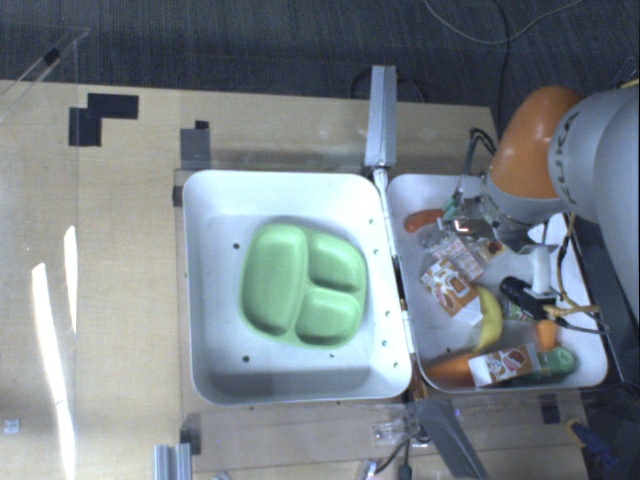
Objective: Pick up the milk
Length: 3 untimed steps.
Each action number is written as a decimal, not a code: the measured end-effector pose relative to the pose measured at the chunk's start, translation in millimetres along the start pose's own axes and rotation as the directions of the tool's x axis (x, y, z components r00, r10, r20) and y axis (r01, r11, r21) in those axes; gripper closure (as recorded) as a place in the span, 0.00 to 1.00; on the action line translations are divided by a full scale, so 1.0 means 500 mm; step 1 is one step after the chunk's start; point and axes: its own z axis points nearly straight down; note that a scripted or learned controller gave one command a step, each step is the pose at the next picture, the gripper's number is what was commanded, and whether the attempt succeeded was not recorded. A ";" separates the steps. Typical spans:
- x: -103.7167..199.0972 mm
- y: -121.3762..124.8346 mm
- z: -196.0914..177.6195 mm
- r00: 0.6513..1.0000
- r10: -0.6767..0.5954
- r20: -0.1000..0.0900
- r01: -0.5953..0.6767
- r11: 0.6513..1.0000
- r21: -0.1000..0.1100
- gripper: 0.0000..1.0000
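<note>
Your small white milk carton with the orange-brown label (499, 366) lies on its side along the near edge of the right white plastic bin (400, 268), wedged between a carrot (448, 369) and a green bottle (550, 361). The gripper (462, 223) hovers over the far end above a printed snack packet (450, 273); you cannot tell whether it is parted or closed. Expect a crowded grasp: neighbours may get pinched or shoved instead.

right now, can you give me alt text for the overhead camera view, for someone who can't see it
A grey robot arm with an orange band reaches from the right over the right white bin, which holds a milk carton at its near edge, a banana, a snack packet and other small items. The left white bin holds a green divided tray.
</note>
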 end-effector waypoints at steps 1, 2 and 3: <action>0.044 0.067 -0.281 0.990 -0.143 0.000 0.143 0.990 0.008 1.00; 0.044 0.067 -0.280 0.990 -0.143 0.000 0.143 0.990 0.009 0.00; 0.010 -0.004 0.023 0.994 -0.108 0.001 0.108 0.994 0.006 0.00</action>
